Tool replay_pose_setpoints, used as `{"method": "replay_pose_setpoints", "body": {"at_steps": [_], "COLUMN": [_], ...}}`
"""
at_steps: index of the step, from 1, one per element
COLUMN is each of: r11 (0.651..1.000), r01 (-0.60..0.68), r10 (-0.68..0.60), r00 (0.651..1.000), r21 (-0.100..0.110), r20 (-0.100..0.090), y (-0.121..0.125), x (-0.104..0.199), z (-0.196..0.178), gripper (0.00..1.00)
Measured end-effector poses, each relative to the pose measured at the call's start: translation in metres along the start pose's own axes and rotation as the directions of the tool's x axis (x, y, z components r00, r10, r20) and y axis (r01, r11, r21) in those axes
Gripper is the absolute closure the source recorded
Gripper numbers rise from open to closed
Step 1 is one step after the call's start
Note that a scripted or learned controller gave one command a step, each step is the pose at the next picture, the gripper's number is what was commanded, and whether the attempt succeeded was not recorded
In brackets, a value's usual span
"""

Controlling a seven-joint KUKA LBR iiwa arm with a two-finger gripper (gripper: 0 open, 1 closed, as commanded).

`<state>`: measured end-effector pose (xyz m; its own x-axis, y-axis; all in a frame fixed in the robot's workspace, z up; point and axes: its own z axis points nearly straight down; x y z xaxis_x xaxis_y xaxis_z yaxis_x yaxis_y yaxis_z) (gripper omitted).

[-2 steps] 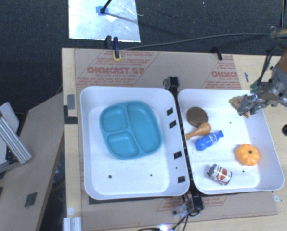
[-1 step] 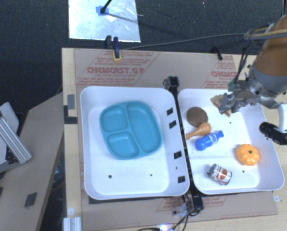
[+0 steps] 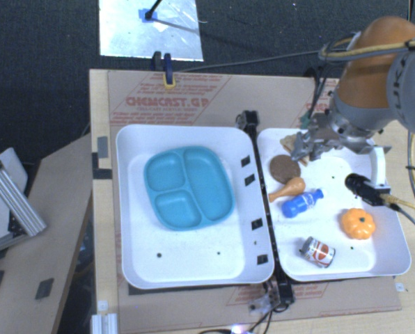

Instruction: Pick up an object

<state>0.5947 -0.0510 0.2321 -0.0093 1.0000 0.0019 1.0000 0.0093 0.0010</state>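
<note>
Over right bin's (image 3: 395, 259) upper left: hand (image 3: 306, 149), grip state cannot tell | brown disc (image 3: 285, 167) just below-left of hand | blue bottle (image 3: 301, 202), orange pumpkin (image 3: 358, 223) farther down.

Tray (image 3: 189, 186) in left bin (image 3: 134, 256), bottle (image 3: 301, 202) in right

At centre right of the frame, a flat brown round cookie (image 3: 285, 168) lies beside a tan drumstick (image 3: 288, 188), a tipped blue plastic bottle (image 3: 302, 202), an orange pumpkin (image 3: 358, 223) and a toppled can (image 3: 317, 251).
</note>
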Motion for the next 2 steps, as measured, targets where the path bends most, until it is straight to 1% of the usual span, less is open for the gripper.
{"method": "replay_pose_setpoints", "body": {"at_steps": [1, 2], "r11": [1.0, 1.0], "r01": [0.0, 0.0], "r10": [0.0, 0.0], "r00": [1.0, 1.0], "r21": [-0.001, -0.001], "r20": [0.0, 0.0], "y": [0.005, 0.018], "x": [0.048, 0.09], "z": [-0.004, 0.002], "gripper": [1.0, 1.0]}}
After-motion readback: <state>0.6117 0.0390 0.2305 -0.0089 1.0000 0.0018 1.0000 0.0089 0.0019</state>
